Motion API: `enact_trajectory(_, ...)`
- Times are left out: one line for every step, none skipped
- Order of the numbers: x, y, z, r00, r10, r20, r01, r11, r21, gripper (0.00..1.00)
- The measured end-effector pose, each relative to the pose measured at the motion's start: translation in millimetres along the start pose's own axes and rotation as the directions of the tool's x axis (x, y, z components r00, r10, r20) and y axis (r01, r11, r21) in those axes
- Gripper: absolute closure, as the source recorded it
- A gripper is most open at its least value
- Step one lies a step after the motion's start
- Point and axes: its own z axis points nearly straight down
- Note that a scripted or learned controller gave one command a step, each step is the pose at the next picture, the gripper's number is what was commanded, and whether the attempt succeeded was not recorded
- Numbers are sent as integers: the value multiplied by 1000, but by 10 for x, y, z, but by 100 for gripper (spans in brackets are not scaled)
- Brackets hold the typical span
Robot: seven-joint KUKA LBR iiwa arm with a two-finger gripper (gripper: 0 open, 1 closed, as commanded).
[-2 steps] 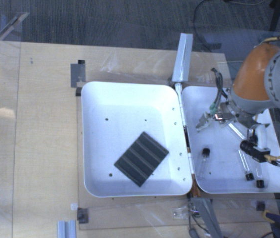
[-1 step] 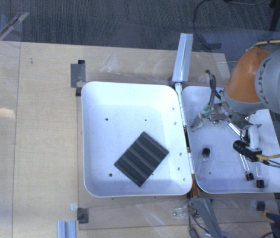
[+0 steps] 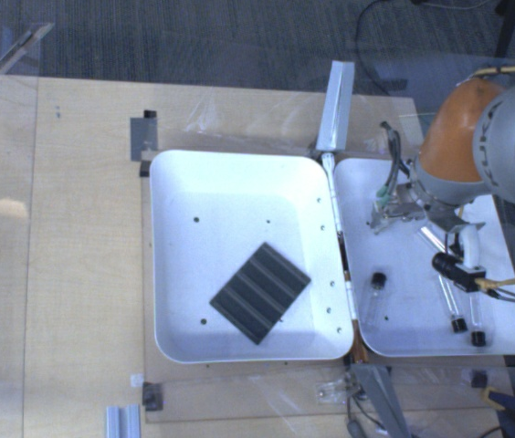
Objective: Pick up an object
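Ridged dark grey panel (image 3: pixel 261 292), the 1 large object in view, lies flat and turned diagonally in the left bin (image 3: pixel 175 245). The arm (image 3: pixel 481 140) hangs over the right bin (image 3: pixel 404 331), its gripper (image 3: pixel 467 327) low near that bin's front right corner, well apart from the panel. The jaws' state cannot be told.

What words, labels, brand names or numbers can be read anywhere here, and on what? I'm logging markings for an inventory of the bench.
None: no legible text in the camera view.
The dark ribbed slab in the left bin shows only parallel grooves, no lettering.
The arm's orange band carries no mark I can read.
The small dark pieces in the right bin are too small to show any print.
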Motion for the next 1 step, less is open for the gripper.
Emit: enact_trajectory(0, 0, 0, 1000, 0, 0, 0, 1000, 0, 0)
